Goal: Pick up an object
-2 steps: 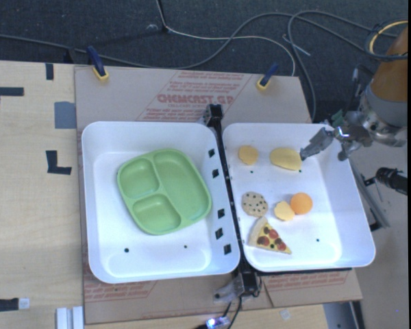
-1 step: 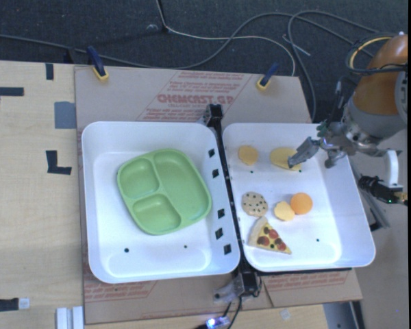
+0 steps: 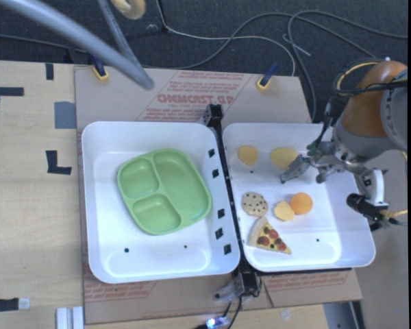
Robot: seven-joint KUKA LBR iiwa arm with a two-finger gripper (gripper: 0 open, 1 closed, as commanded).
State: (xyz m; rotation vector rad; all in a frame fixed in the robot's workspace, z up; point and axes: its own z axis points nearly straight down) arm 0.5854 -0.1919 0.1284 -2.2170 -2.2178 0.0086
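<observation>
Claw (image 3: 307, 171) spread, empty | beside yellow piece (image 3: 283, 157) | cookie (image 3: 254, 203), pizza slice (image 3: 269, 238) apart

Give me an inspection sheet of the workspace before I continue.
Surface: two white bins, left bin and right bin, on cardboard.
Job's things: cookie, pizza slice, orange piece, three yellow pieces in right bin.
Clutter: green divided tray in left bin.
Grippers: gripper low over right bin, fingers spread, nothing between them.
Cables: black cables behind bins.
Surroundings: wooden bench, dark floor.
</observation>
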